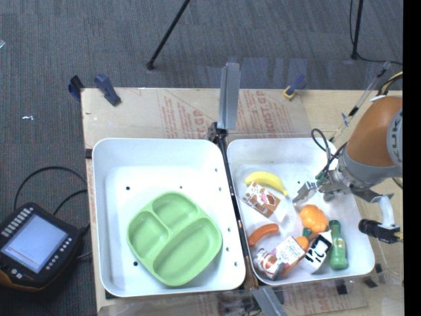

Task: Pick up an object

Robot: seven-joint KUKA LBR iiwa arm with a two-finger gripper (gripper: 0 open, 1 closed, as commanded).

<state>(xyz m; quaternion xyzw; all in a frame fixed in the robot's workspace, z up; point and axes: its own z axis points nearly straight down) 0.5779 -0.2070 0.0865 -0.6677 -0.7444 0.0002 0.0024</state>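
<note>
Two white bins are seen on the bench. The left bin carries a green divided plate toward its front edge. In the right bin, near the front right corner, a green bottle lies just beside an orange; a banana rests near the middle. The gripper is placed above the orange — whether its fingers are apart or together cannot be told.
</note>
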